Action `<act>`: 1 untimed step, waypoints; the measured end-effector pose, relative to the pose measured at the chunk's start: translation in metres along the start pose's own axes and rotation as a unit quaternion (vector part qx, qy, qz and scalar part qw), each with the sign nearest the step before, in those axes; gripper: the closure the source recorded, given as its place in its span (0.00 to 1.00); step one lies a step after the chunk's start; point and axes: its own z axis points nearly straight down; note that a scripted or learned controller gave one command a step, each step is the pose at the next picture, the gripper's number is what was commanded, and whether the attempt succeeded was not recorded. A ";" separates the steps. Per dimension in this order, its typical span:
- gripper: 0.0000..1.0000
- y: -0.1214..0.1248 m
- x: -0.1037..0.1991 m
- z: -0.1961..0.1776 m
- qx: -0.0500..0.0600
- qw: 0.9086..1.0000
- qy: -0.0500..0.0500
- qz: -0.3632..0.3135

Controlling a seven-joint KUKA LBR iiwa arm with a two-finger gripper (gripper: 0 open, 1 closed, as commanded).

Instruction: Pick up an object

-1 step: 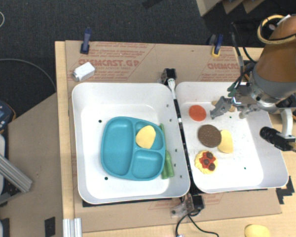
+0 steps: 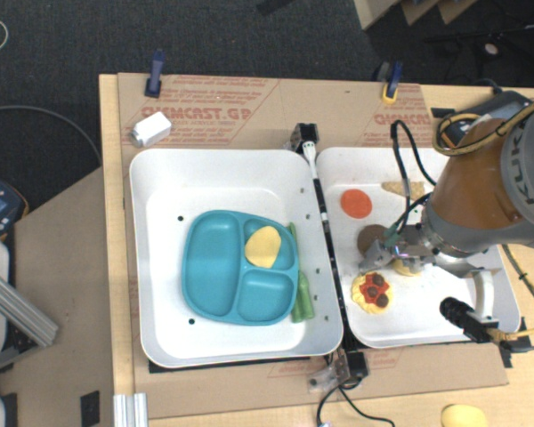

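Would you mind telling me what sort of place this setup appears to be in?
Most likely a robotics lab or test bench, not a kitchen. The two white bins sit on a cardboard sheet held by clamps, the food looks like toys, and loose cables trail across the robot arm.

The grey arm point(image 2: 481, 194) reaches leftward, its tool point(image 2: 393, 249) pointed down.
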 end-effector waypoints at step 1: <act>0.00 0.054 -0.027 0.025 -0.009 1.000 -0.002 -0.002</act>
